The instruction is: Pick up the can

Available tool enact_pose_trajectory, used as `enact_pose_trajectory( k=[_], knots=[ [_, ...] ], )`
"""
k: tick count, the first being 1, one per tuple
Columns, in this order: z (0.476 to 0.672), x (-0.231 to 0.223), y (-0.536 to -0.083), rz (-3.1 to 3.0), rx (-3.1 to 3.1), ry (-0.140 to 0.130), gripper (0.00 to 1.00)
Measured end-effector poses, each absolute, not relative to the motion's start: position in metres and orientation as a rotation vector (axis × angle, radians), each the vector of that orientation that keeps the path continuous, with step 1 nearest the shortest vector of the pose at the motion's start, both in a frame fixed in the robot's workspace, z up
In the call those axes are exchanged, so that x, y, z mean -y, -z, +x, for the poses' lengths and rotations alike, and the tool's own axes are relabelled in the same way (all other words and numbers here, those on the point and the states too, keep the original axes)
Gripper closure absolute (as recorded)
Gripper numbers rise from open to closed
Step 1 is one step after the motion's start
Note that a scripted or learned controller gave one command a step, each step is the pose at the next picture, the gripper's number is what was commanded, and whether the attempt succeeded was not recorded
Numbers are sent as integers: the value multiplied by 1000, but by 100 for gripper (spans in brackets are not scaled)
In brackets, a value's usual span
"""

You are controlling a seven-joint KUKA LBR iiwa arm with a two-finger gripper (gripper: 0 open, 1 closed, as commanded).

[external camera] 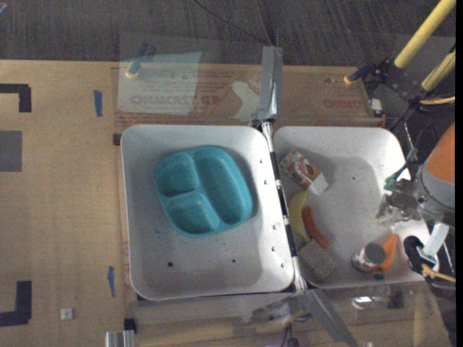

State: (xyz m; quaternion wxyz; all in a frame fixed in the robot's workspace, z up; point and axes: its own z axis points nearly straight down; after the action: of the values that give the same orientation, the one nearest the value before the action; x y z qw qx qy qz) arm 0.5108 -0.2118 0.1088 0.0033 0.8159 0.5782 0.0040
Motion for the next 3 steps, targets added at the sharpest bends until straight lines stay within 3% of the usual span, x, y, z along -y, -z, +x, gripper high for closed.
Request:
enact_pose_trajectory(
  k=[1, 2, 3],
  knots=[
    [511, 210, -109, 2558, -1816, -14, 0],
    [483, 201, -88, 2451, -1954, -10, 0],
    [482, 207, -99, 2457, -1938, -11, 100]
  ],
)
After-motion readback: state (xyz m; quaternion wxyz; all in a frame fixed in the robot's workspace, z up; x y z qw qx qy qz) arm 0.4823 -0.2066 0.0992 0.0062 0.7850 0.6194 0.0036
